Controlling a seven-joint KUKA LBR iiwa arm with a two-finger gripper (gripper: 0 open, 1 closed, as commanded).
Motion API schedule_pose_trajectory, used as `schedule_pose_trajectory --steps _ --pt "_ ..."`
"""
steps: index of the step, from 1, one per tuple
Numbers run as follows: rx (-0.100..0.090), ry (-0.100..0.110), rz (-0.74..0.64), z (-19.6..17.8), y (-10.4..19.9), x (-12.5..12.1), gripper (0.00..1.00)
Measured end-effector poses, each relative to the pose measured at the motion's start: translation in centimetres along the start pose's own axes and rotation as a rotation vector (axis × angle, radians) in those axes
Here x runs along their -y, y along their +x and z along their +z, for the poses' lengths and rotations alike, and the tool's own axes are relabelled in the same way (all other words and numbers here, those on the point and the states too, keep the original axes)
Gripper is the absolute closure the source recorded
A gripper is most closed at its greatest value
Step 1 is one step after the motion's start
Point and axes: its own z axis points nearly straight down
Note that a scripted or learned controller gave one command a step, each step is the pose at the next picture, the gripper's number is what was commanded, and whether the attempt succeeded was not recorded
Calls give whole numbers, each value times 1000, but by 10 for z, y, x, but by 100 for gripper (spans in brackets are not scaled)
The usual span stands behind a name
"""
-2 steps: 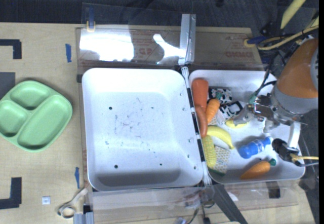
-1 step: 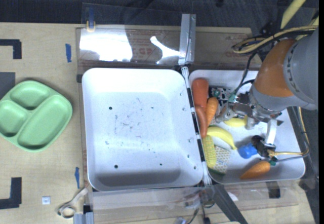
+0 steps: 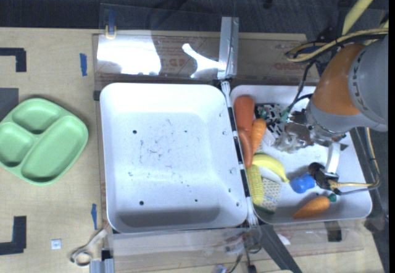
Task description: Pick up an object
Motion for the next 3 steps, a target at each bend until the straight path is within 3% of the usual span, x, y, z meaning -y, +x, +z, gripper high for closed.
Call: schedule_pose_trajectory --steps 1,2,3 --pt "3 5 66 -76 -46 -63 100" --pt "3 5 92 -111 37 -83 100" --pt "2 5 -13 -137 89 -63 100"
